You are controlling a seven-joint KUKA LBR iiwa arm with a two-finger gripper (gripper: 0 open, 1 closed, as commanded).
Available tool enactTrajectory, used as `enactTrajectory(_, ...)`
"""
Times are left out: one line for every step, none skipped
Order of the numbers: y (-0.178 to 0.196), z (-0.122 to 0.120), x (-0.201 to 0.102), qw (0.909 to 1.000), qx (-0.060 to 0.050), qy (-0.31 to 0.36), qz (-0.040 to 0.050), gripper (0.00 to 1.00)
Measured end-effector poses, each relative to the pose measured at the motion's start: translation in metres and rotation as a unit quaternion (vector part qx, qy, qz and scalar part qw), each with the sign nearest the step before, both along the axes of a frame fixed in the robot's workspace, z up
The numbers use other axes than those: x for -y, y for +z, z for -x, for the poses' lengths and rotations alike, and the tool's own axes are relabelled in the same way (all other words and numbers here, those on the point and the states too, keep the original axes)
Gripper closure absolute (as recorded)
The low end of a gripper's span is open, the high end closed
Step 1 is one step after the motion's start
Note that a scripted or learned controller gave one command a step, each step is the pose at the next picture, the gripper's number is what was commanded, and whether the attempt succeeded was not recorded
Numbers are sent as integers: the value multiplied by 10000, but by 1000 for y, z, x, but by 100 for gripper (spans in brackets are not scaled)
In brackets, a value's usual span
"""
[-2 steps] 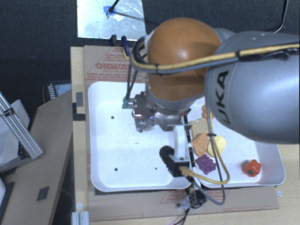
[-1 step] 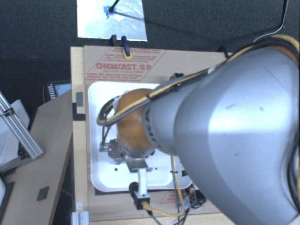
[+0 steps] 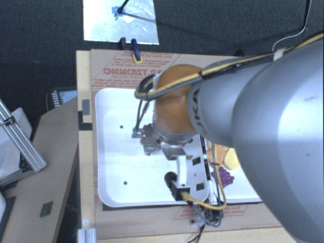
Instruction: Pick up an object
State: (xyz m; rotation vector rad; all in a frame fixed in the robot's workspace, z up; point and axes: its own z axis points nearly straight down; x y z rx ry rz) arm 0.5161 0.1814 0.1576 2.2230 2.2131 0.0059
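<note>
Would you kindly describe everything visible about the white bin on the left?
The white bin is a shallow tray with rounded corners and a raised rim, smooth and plastic-looking. It lies flat on a brown board printed with red lettering. Its bare floor carries a few small dark spots. The grey arm with its orange band hangs over the right part, hiding that side, and the wrist hardware reaches down towards the near rim. Whether anything touches the floor there cannot be told.
</note>
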Motion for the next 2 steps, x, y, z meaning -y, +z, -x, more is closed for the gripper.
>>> enactTrajectory(83, 28, 74, 10000, 9, -10, -1, 100)
enactTrajectory(103, 29, 51, 10000, -17, 49, -11, 100)
